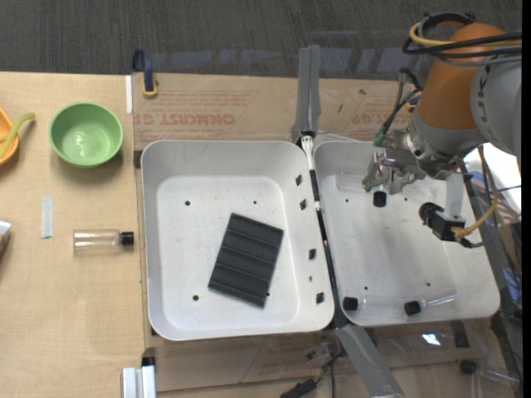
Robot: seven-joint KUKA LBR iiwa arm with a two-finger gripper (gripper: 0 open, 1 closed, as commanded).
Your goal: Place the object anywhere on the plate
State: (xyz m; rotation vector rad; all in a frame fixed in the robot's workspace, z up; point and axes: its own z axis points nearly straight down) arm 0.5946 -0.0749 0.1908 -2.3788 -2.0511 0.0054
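Note:
A black ribbed rectangular plate (246,259) lies flat and slightly turned in the left bin (166,189). In the right bin (390,255), a small clear tube with a black cap (430,303) lies near the front wall, and a small black piece (349,303) sits at the front left corner. My gripper (382,185) hangs over the back part of the right bin, pointing down, well behind the tube and to the right of the plate. I see nothing held in it.
On the wooden bench left of the bins stand a green bowl (86,134) and a clear bottle with a black cap (103,239) lying on its side. A grey divider bar (309,98) runs between the bins. Cables (452,222) trail from the wrist over the right bin.

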